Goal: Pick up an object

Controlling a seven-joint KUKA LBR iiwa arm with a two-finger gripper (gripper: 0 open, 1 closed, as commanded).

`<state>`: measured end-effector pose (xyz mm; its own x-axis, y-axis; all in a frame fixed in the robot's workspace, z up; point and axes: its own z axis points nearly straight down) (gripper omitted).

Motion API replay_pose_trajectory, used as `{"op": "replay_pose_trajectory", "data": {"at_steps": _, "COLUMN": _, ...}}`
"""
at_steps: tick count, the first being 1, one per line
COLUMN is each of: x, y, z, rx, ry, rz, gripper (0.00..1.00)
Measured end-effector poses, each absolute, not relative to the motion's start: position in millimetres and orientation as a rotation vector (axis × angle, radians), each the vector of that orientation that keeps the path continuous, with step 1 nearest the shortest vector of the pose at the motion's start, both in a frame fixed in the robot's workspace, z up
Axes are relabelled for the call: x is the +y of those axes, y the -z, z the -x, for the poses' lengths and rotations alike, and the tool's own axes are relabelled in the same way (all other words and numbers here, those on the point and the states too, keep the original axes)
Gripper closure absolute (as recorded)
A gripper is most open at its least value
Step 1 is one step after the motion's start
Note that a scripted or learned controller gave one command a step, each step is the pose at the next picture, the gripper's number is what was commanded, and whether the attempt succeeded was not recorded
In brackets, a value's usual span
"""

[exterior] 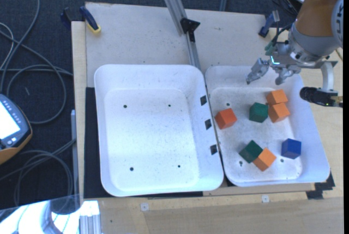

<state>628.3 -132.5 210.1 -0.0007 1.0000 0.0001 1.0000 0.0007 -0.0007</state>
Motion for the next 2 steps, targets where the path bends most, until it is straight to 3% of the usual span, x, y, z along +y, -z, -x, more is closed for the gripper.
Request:
{"op": "replay_pose_trajectory", "data": {"at_steps": 1, "x": -150.4, "y": -94.7, "z": -677.6, "rx": -2.220, "ry": -0.005, "rz": 2.218, "gripper": 0.00}}
{"op": "replay_pose_trajectory", "data": {"at_steps": 2, "x": -154.5, "y": -178.0, "z": -633.0, "rx": -2.223, "ry": 0.004, "rz": 2.226, "gripper": 0.00}}
